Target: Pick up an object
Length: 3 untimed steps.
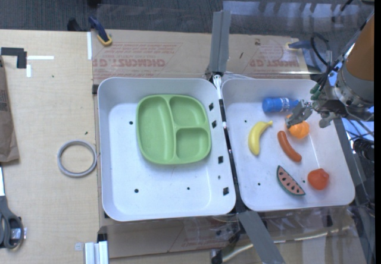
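While the arm reaches in from the right, its end effector is seen low over the right bin, directly above a small orange fruit. Whether that fruit is touched or gripped cannot be told, and how far the end effector is parted cannot be made out either. A blue bottle is laid on its side just left of the end effector, near the bin's far wall. A yellow banana is found below the bottle, and a red sausage is laid at a slant between the banana and the orange fruit, just under the latter. A watermelon slice and a red-orange fruit are set near the bin's near edge, slightly apart from each other. In the left bin a green divided plate is placed flat. On the wooden surface to the left, a grey ring is seen.
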Each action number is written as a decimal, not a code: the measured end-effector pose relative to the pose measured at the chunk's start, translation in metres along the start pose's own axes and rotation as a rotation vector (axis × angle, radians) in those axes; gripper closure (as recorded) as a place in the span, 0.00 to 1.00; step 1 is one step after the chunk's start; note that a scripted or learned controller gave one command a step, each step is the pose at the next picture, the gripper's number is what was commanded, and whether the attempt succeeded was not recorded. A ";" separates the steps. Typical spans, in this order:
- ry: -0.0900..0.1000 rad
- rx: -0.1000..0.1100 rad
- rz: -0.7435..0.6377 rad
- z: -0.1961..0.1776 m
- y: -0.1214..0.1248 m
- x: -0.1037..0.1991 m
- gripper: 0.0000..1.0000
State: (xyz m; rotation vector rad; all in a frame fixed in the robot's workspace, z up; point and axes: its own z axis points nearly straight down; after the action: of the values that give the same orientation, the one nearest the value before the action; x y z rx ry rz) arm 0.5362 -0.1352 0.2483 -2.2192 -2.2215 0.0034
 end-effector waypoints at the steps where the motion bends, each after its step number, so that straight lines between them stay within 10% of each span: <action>1: 0.001 0.002 0.138 0.144 0.023 -0.015 0.00; 2: 0.001 0.002 0.140 0.135 0.023 -0.016 1.00; 3: 0.002 -0.023 0.395 0.144 0.069 -0.006 1.00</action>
State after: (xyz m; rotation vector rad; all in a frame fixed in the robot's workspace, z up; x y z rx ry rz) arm 0.6045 -0.1411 0.1037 -2.6250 -1.7518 -0.0240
